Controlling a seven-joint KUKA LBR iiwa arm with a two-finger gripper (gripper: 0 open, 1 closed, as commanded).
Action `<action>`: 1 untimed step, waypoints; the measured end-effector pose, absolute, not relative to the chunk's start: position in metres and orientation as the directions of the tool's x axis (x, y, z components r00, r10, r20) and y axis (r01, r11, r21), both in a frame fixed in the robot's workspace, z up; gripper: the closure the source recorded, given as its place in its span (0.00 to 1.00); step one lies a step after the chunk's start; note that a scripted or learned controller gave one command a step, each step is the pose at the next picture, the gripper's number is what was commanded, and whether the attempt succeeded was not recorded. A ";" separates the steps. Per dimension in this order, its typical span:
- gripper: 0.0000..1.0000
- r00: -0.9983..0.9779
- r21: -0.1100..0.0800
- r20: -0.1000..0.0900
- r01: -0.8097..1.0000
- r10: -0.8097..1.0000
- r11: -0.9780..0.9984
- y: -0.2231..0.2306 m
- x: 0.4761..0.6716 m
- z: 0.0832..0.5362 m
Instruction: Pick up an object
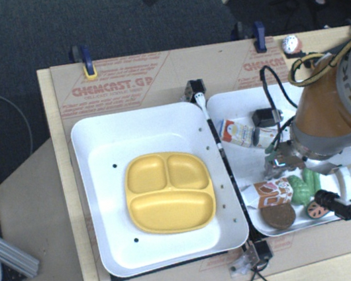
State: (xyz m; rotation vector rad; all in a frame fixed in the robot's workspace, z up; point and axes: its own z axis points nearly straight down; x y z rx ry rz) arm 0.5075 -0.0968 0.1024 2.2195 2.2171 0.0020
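Just below the fingers (279, 164) lay a brown packet (273, 193) and green toy (304, 185); finger spread could not be judged.

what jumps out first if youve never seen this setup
A yellow divided plate lies alone in the middle of the left bin. The grey arm with its orange band reaches from the right over the right bin, its hand low above a clutter of small items: a white bottle, a green toy and a brown disc.

Yellow divided plate (169, 192) in white bin (96, 184); green toy (306, 185), brown disc (279, 216).
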 end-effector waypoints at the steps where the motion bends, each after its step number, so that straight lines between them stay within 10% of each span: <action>1: 1.00 -0.012 0.009 0.004 1.000 1.000 0.012 0.001 0.501 0.190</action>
